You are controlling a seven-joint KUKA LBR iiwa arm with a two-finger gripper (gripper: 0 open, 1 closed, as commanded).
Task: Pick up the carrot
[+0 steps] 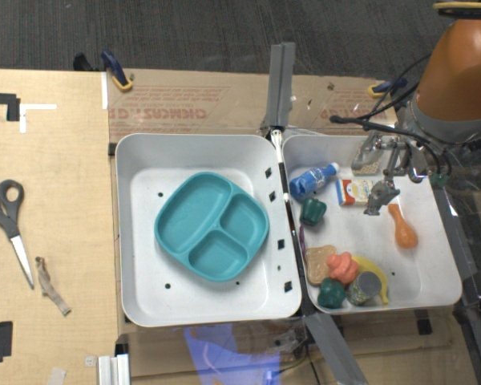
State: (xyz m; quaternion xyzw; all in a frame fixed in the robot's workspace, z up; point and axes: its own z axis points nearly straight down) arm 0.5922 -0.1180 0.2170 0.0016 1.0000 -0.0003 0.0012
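Note:
The carrot point(402, 227) is a small orange piece with a narrow top. It lies on the floor of the right bin point(433, 291), toward its right side. My gripper point(382, 191) hangs over the same bin, just up and to the left of the carrot, beside a small white and red carton point(356, 192). Nothing visibly hangs from the gripper, and the carrot rests apart from it. The grey arm with its orange band point(461, 62) comes in from the upper right.
The right bin also holds a blue bottle point(313, 180), a dark green cup point(313, 212), and a cluster of toy foods point(345, 277) at the front. A teal divided plate point(212, 225) lies in the left bin point(136, 215). Scissors point(8, 215) lie on the bench at left.

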